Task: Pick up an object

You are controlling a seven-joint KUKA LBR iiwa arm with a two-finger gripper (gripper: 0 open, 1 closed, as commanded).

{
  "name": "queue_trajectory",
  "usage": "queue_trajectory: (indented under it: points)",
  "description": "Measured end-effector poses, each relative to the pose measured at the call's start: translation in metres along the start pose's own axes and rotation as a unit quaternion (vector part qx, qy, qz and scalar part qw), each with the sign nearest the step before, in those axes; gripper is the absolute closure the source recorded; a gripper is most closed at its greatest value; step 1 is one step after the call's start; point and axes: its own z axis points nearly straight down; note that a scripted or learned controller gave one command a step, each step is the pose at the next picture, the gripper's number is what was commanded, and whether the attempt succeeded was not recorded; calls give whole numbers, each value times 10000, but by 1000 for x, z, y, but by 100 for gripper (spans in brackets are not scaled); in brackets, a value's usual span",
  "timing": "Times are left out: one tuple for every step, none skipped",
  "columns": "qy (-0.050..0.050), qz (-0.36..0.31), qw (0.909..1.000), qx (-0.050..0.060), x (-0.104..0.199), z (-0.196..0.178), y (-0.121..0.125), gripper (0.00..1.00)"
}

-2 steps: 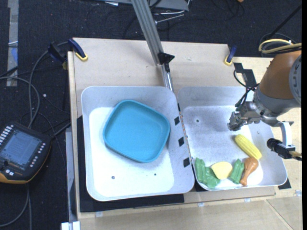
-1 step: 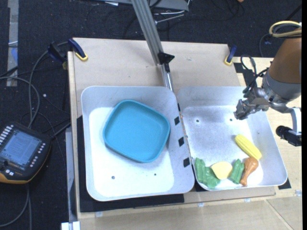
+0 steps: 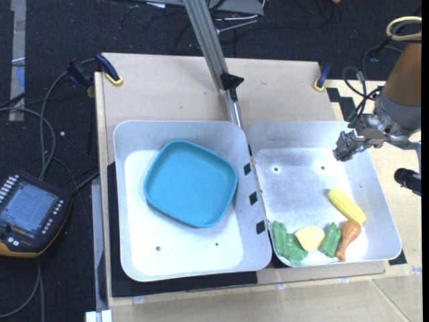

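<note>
The claw (image 3: 344, 146) hangs over the upper right part of the right bin (image 3: 295, 173), at the end of the grey arm (image 3: 402, 106) that comes in from the right with its orange band above the wrist. It is small and dark against the speckled floor; whether it stands wide or narrow I cannot tell, and nothing is visible in it.

In the camera view, the things it could take lie well apart from it, gathered at the near end of the same bin: a yellow corn cob (image 3: 347, 205) highest up, then along the near wall a green piece (image 3: 287, 242), a pale yellow slice (image 3: 310, 237), a second green piece (image 3: 330, 239) and an orange-brown drumstick (image 3: 347, 237), the last four close together, some touching. The left bin (image 3: 134, 247) holds a blue plate (image 3: 191, 183).

As I judge it, the pick is barely begun: no object is lifted. Left to do is travelling toward the near end, coming down on one item, closing and raising it. The corn cob, lying somewhat clear of the cluster, looks the easier target
</note>
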Motion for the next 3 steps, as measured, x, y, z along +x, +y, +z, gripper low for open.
queue_trajectory:
  points:
    - [9,-21,10000,10,58,-2,-17,100]
    - [9,-21,10000,8,108,-13,-32,100]
    - [9,-25,10000,10,160,-23,-34,100]
